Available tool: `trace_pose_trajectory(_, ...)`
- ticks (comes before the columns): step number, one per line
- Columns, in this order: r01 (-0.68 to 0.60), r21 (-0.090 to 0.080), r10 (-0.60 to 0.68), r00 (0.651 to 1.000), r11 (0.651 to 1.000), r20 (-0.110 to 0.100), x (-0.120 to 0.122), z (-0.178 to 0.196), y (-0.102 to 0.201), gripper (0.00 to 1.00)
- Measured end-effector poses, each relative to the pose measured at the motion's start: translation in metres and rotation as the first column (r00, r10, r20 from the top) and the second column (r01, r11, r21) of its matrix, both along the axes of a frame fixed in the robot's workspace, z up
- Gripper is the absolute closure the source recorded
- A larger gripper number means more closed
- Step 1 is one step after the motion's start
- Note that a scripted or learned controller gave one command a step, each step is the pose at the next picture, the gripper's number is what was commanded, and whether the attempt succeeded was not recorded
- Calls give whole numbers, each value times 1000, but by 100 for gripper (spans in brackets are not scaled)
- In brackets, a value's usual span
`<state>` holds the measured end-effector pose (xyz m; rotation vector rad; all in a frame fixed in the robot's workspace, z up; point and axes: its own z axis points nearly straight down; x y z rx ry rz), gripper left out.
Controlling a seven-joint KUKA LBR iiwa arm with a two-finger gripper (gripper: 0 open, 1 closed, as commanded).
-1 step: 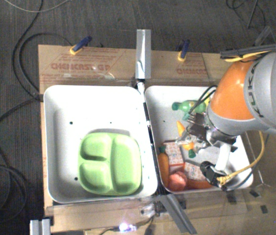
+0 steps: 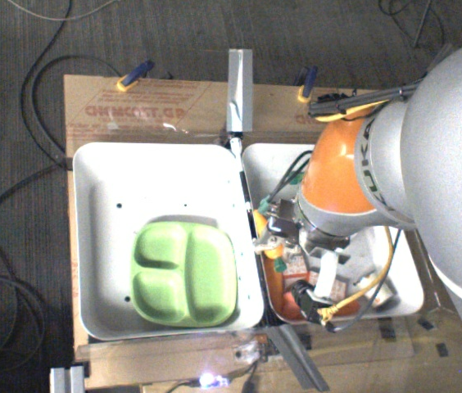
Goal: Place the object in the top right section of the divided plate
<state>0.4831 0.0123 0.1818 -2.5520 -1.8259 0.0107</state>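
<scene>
A light green divided plate (image 2: 185, 274) lies in the lower middle of the left bin (image 2: 108, 178), with nothing in its sections. The arm reaches down into the front left corner of the right bin (image 2: 407, 289), and its gripper (image 2: 300, 273) hangs low over a cluster of small objects there. An orange-red object (image 2: 274, 283) lies against the bin's left wall, beside the gripper. A red piece (image 2: 303, 303) shows just in front of it. The wrist hides most of these objects, so I cannot make out whether any of them is held.
A yellow-orange item (image 2: 261, 222) peeks out at the right bin's left wall. A yellow cable (image 2: 354, 300) loops from the wrist over the bin's front. A metal post (image 2: 239, 88) stands behind the divider between the bins. Clamps (image 2: 135, 74) hold the cardboard backing.
</scene>
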Motion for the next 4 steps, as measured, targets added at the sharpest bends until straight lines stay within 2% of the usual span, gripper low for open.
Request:
trace_pose_trajectory(1,-18,-1,18,1000,1000,2,-1,28,62,100)
trace_pose_trajectory(2,59,-4,-59,998,998,2,19,39,171,100)
trace_pose_trajectory(3,-305,-1,305,952,952,1,-1,24,186,100)
trace_pose_trajectory(4,-376,-3,376,927,927,4,1,120,188,100)
